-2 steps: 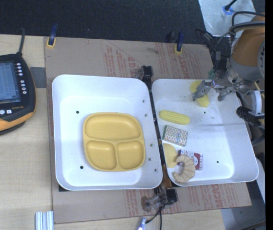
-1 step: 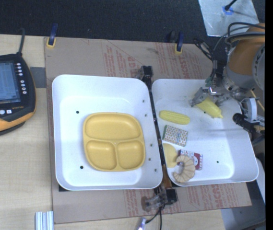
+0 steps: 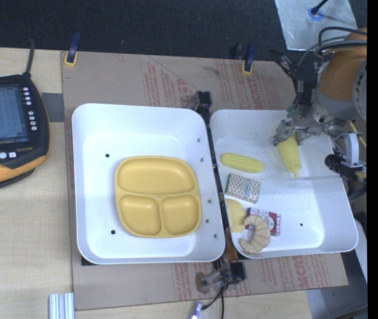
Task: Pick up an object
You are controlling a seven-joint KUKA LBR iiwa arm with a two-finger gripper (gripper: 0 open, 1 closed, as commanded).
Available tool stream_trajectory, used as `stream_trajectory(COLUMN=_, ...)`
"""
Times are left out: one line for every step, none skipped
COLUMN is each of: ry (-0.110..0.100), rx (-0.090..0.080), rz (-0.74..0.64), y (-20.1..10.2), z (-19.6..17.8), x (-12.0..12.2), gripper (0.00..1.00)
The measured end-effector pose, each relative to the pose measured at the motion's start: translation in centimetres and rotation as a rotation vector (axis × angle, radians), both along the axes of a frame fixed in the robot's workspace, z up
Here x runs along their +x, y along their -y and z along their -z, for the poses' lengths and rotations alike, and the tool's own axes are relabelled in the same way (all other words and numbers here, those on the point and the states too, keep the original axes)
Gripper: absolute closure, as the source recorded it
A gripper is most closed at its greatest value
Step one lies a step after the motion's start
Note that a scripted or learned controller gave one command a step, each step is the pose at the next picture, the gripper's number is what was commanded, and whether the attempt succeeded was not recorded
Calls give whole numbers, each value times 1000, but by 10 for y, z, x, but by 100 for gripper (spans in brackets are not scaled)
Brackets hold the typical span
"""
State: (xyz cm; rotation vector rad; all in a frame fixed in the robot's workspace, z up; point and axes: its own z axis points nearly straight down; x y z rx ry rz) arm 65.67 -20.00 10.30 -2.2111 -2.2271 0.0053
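Down at the near edge of the right bin (image 3: 335, 234), closest to where I stand, a croissant-like toy pastry (image 3: 255, 234) sits against the wall, touching a small red-and-white packet (image 3: 267, 220) and a pale yellow piece (image 3: 234, 212) beside it. A little farther in lie a patterned square packet (image 3: 243, 187) and a yellow corn cob (image 3: 242, 163), both near the divide between the bins, loosely scattered as if tipped in for the arm to choose from. The left bin (image 3: 92, 178) carries a yellow divided plate (image 3: 157, 195) near its middle, apparently a fixed item rather than today's target. At the far right corner of the right bin, the gripper (image 3: 293, 133) has its fingers closed narrowly around the upper end of a second yellow corn cob (image 3: 290, 155), which hangs or leans from them at a slant with its lower end pointing toward the bin floor. I judge the grasp sits at the tip because that end was nearest the arm's reach from the right; it looks a thin hold, so the cob could swing or slip. On the bench's left edge rests a teach pendant (image 3: 6, 128), out of the way.
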Motion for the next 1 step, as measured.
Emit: stream_trajectory(ry=0, rx=0, rz=0, y=-82, z=11, x=0, gripper=100)
